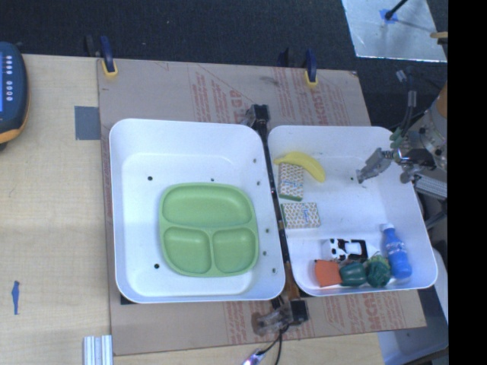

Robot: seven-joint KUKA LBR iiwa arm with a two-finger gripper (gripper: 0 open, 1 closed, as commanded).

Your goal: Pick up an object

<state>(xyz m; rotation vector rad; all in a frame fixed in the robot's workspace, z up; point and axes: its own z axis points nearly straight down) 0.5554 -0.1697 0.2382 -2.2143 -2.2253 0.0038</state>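
From my console I see the gripper (370, 167) near the upper right rim of the right bin (346, 138), and I cannot tell how it is set. I judge the banana (303, 165), lying left of it, is light, smooth, probably toy plastic, best taken across its middle. It touches a patterned packet (291, 182); the blue bottle (395, 255) is well apart.

Just the one fixed cam here, mounted up above the worktop (53, 204) and looking down at a slant, far enough back to fit both the left bin (122, 204) and the right bin (342, 135) with dark floor past the far edge.
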